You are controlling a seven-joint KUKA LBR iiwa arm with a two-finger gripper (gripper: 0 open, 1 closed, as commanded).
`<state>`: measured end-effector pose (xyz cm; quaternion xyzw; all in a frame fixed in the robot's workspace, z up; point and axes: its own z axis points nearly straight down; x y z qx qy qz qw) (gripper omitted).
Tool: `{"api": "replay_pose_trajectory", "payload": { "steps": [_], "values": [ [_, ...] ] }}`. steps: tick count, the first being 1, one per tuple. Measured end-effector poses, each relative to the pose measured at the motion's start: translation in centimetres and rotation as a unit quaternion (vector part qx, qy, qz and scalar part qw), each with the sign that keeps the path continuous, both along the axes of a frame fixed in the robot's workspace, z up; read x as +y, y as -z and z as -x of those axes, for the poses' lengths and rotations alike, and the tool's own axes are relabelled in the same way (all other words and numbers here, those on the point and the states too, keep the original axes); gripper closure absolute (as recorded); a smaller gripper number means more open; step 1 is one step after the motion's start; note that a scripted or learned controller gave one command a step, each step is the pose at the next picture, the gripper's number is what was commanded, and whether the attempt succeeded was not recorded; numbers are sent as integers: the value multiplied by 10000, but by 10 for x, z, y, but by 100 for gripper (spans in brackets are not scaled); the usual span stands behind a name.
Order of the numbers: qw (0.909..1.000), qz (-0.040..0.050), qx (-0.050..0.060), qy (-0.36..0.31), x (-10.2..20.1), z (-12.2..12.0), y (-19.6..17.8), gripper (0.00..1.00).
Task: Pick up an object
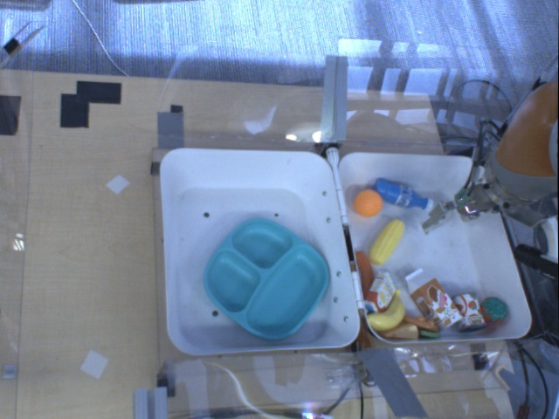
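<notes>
The grey arm's two-finger gripper (444,215) is hovering at the frame's right, jaws slightly parted and gripping nothing, beside the small blue plastic bottle (403,194) and round orange ball (369,202), risking nudging either away instead of catching it.

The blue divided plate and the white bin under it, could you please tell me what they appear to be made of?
The blue divided plate looks like moulded plastic with a matte finish: even colour, soft rounded compartment rims, hardly any glare. The white bin seems to be thin, smooth plastic too, judging by its rounded corners and faint sheen, though painted metal cannot be excluded.
</notes>
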<state>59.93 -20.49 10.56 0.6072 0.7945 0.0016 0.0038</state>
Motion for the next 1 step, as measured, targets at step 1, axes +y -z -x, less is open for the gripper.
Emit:
{"api": "replay_pose_trajectory", "payload": {
  "steps": [1],
  "values": [
    [9994, -12, -1, 344, 48, -40, 19, 0]
  ]
}}
